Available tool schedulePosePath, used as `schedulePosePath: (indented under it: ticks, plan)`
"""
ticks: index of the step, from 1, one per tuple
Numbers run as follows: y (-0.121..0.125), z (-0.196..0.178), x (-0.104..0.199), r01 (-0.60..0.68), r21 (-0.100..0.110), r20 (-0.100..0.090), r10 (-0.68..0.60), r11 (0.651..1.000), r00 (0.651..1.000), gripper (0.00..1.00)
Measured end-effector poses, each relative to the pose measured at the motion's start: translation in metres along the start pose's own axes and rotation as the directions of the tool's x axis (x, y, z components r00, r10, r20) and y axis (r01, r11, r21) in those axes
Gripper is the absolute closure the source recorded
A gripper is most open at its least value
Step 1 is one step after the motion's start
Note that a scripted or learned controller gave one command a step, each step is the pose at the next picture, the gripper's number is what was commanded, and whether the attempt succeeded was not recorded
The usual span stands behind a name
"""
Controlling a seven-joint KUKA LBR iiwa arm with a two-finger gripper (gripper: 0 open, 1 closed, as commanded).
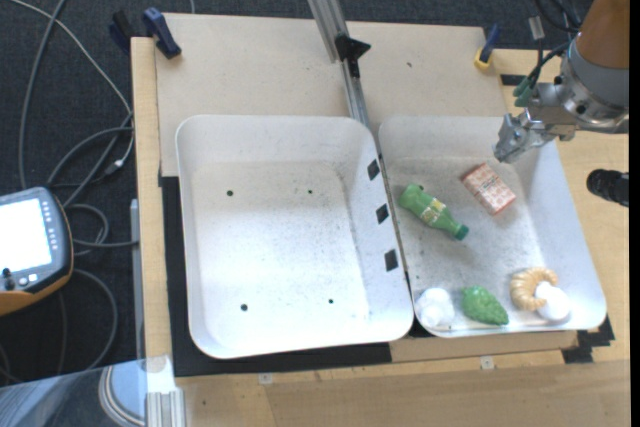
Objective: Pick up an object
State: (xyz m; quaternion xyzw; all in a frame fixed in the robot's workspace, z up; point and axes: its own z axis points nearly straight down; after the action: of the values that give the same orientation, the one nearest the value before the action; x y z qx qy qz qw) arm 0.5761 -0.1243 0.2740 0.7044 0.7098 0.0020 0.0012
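Note:
My gripper hangs over the back right part of the right bin, just above and beside a small red and white box. Nothing shows between its fingers. A green bottle lies tilted near the bin's middle. Along the bin's front edge sit a white round object, a green lumpy object and a tan and white object.
The left bin stands beside the right one, with a metal rail running from the back down between them. Blue clamps hold the board at the back corners. A handheld pendant lies on the floor at far left.

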Motion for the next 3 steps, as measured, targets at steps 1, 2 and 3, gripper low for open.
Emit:
schedulePosePath:
  ticks: [1, 2, 3]
  plan:
    - [0.020, 0.003, 0.044, -0.002, 0.001, 0.000, 0.002, 1.000, 1.000, 1.00]
    - [0.032, 0.021, 0.093, -0.002, 0.007, -0.001, 0.002, 1.000, 1.000, 1.00]
    - [0.037, 0.018, 0.147, -0.001, 0.003, -0.001, 0.001, 1.000, 1.000, 1.00]
